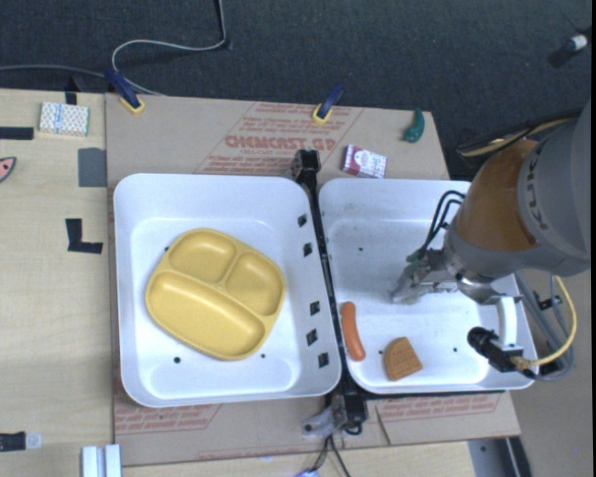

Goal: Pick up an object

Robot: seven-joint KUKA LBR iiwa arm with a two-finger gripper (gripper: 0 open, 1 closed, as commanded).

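Observation:
In the right bin (377, 207) lie an orange sausage-shaped toy (352, 330) near the left wall and a brown bread-like piece (401, 359) by the front wall. My gripper (411, 288) reaches down from the right to the bin floor, a little right of and behind the sausage and behind the brown piece. Nothing shows between its tips. The left bin (139, 217) holds a yellow divided plate (215, 291).
The arm's grey body and orange band (497, 207) cover the right bin's right side. A black clip strip (314, 266) runs between the bins. Behind the bins on the cardboard lie a small packet (363, 161) and clamps.

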